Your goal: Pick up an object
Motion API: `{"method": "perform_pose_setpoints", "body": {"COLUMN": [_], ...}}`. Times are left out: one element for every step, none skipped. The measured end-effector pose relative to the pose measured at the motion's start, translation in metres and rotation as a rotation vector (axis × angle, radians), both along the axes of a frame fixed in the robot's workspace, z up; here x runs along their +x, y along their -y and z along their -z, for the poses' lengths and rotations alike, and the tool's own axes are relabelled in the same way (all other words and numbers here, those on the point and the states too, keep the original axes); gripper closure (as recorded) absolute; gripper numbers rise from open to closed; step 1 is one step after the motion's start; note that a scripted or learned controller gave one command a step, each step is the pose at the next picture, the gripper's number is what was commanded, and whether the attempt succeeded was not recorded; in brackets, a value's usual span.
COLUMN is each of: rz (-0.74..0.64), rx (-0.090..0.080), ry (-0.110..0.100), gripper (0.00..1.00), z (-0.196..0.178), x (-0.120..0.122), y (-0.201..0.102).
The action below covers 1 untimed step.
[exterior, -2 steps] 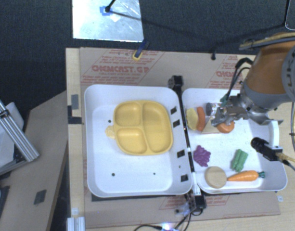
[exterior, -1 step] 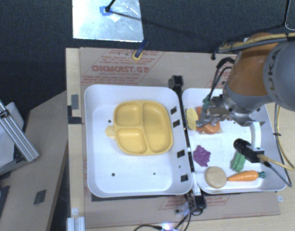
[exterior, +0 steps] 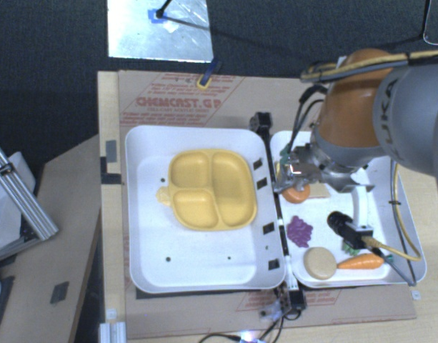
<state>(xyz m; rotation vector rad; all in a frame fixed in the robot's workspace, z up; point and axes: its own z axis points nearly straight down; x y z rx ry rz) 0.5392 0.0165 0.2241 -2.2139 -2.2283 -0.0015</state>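
My gripper (exterior: 291, 171) hangs low over the upper left part of the right bin (exterior: 401, 213), close to the wall shared with the left bin. Just below it lies a small round orange object (exterior: 297, 194), partly covered by the gripper from above; I cannot tell whether they touch. Further toward the front lie a purple bunch of grapes (exterior: 299, 230), a beige round piece (exterior: 320, 262) and an orange carrot (exterior: 361, 262) with a bit of green beside it.
The left bin (exterior: 143, 256) holds a yellow divided plate (exterior: 208, 189) near its middle. The grey arm with its orange band (exterior: 354, 113) covers the back of the right bin. A cardboard sheet lies under both bins.
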Motion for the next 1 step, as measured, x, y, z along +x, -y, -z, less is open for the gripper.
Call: {"method": "perform_pose_setpoints", "body": {"rz": [-0.002], "rx": [0.0], "ry": [0.001], "gripper": [1.0], "z": [0.0028], "x": [-0.0006], "y": [-0.0487]}}
